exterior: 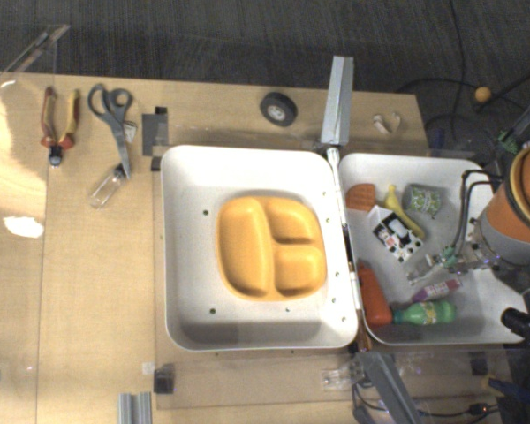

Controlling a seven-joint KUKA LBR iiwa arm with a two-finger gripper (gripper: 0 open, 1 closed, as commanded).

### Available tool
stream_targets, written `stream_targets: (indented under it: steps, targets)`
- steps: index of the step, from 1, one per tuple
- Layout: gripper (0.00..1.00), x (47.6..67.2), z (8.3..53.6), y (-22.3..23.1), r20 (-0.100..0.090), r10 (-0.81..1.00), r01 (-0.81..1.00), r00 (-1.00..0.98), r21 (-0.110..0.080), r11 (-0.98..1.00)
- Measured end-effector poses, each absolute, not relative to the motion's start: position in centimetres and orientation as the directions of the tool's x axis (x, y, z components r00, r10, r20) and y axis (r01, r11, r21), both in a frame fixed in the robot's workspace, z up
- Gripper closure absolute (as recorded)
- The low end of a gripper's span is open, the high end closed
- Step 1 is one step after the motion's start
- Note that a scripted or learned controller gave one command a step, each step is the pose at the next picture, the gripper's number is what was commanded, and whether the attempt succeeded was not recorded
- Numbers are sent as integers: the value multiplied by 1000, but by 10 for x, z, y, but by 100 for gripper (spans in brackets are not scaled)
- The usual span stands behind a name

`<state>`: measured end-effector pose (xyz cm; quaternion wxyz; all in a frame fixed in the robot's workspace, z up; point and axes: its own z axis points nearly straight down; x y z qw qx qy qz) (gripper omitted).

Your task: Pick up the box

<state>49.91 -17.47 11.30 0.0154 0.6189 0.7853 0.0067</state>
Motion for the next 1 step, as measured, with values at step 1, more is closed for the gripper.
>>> stream_targets:
  steps: [1]
  targets:
    - [0,497,89,-188,-3,983,983,-182,13,182]
